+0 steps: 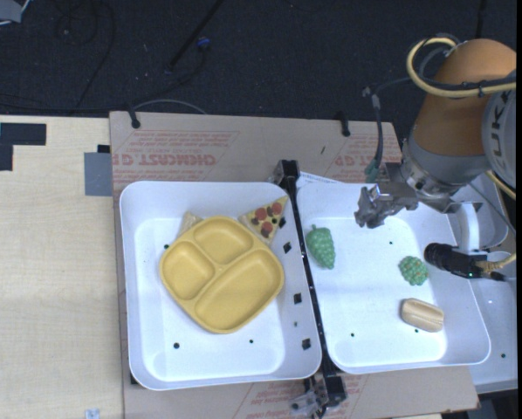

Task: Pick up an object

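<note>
My claw (372, 214) hangs over the far part of the right bin (470, 347), near its back wall, reaching in from the right on my grey arm with its orange band (460, 85). From this slanted look down I cannot tell how it stands, and nothing shows clamped in it.

Three small things lie on the white floor of that bin. Nearest the divider is a bunch of green grapes (320, 246), knobbly and pale green, longer than it is wide, with its narrow end pointing toward the back wall. It sits below and to the left of my claw, apart from it. Toward the right side is a smaller green lump (413, 270), rounder and bumpy, much like broccoli. Just in front of that one lies a bread roll (422, 314), tan and smooth, oblong, set slightly askew. A black cylinder-like part (453, 259) juts in from the right, just beside the small green lump.

The left bin (156, 356) holds a yellow divided plate (223, 273) with three compartments, turned at an angle. Behind it, its tip toward the divider, a slice of pizza (268, 217) with red and dark toppings peeks out, partly covered by the plate's rim.

Both bins rest on a sheet of cardboard (209, 147) printed with red lettering.
</note>
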Action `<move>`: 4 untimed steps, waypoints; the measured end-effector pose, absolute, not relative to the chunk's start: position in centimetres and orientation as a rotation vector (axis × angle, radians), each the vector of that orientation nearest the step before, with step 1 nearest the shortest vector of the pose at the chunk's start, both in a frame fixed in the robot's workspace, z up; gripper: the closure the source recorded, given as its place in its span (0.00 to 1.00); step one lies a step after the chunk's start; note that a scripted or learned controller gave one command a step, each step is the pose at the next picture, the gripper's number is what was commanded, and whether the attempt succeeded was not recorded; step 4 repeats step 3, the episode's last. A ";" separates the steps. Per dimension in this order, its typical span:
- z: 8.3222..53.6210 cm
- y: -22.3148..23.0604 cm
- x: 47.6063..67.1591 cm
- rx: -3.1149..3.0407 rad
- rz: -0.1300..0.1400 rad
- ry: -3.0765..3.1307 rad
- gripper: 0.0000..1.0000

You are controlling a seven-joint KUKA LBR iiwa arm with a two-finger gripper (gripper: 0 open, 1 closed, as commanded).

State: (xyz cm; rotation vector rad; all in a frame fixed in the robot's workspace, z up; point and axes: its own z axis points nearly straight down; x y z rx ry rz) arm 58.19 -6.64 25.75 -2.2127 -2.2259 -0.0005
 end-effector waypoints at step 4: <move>23.9 8.1 59.9 -2.214 0.004 -2.224 1.00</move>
